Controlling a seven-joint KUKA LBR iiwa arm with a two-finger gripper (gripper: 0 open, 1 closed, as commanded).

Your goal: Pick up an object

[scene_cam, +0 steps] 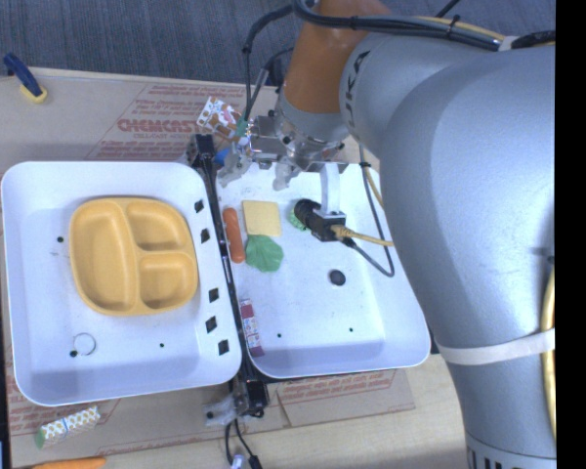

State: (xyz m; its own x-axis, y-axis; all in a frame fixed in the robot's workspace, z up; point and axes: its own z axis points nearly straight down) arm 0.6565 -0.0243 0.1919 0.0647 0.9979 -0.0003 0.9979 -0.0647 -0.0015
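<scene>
Camera view — one yellow tray [134,255], one orange stick [233,234], pincer [264,171] state unclear

Grey arm [469,184]: broad, smooth, rounded casing. Glossy orange band [322,47] just above the pincer [278,169]; dark lettering on the grey shell beside it. Thin black cables [391,22] loop over the band. Pincer body is bare silver metal. One pale strap [498,350] circles the casing, far from the pincer.

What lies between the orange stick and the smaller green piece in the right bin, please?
In the camera view, a pale yellow square block lies between the orange stick and the smaller green piece.
</scene>
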